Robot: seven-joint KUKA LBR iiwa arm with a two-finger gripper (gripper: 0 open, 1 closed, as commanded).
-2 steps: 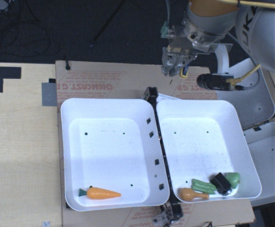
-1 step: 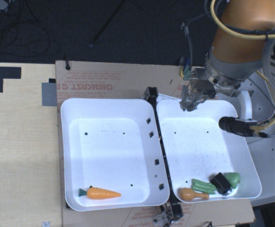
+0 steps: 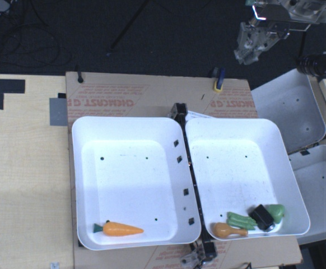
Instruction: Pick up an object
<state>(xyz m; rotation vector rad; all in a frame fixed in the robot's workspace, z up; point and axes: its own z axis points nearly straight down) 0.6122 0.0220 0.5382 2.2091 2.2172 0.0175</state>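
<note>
An orange carrot with a green top (image 3: 120, 228) lies at the front left corner of the left bin (image 3: 84, 144). In the right bin (image 3: 280, 144), at its front edge, lie a tan pear-shaped piece (image 3: 228, 230), a green pod (image 3: 242, 221), a black block (image 3: 262, 217) and a green rounded piece (image 3: 276, 210), close together. My gripper (image 3: 249, 54) hangs high at the upper right, over the dark area behind the bench, well away from both bins and every object.
The bins rest on a brown cardboard sheet (image 3: 152, 97) on a light wooden bench. A black divider clip strip (image 3: 185, 167) runs between the bins. A small blue-and-yellow item (image 3: 219, 79) stands at the cardboard's back edge. A grey metal plate (image 3: 292, 102) sits right.
</note>
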